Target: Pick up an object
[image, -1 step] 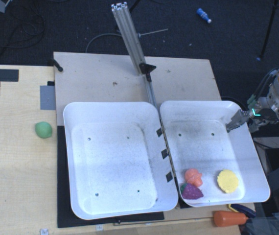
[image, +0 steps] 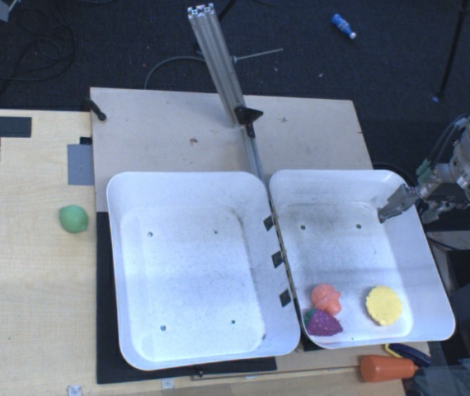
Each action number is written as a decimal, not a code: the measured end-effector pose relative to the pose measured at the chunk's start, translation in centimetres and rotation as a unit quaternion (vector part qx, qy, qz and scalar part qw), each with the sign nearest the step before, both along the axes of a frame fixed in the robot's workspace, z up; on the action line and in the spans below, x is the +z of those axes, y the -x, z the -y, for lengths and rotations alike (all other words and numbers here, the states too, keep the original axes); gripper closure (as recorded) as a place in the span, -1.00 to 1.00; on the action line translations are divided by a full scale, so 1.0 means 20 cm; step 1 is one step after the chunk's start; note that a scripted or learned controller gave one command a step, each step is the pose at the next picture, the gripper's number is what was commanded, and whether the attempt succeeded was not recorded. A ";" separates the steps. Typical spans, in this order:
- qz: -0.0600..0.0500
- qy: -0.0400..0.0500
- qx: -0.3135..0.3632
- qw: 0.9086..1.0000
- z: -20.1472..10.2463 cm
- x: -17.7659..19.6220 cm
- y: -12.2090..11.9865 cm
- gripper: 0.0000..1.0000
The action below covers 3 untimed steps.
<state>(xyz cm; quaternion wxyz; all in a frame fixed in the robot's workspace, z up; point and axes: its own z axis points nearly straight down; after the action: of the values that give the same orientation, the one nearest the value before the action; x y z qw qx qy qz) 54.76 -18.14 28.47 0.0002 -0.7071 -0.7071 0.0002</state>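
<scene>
The right bin (image: 350, 188) holds three small toys near its front edge: a pink-orange fruit (image: 326, 297), a purple grape cluster (image: 325, 323) just in front of it, and a round yellow piece (image: 383, 305) to their right. My gripper (image: 398, 203) hangs over the bin's far right rim, well behind and to the right of the toys. It points left and down into the bin, with nothing seen between its tips.
The left bin (image: 136, 196) sits beside the right one. A green ball (image: 73, 219) lies on the wooden bench left of the bins. An orange object (image: 387, 368) lies outside the right bin's front edge. A metal rail (image: 223, 64) slants up behind the bins.
</scene>
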 end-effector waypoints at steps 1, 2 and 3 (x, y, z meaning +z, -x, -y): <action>-0.003 -0.001 0.000 1.000 0.02 -0.30 -0.02 -1.00; -0.003 -0.001 0.000 1.000 0.01 -0.61 -0.03 -1.00; -0.002 0.000 0.000 1.000 -0.01 -0.84 0.00 -1.00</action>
<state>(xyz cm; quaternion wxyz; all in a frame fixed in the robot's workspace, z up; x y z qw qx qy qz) 54.72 -17.96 11.68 0.0018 -0.7068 -0.7074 0.0011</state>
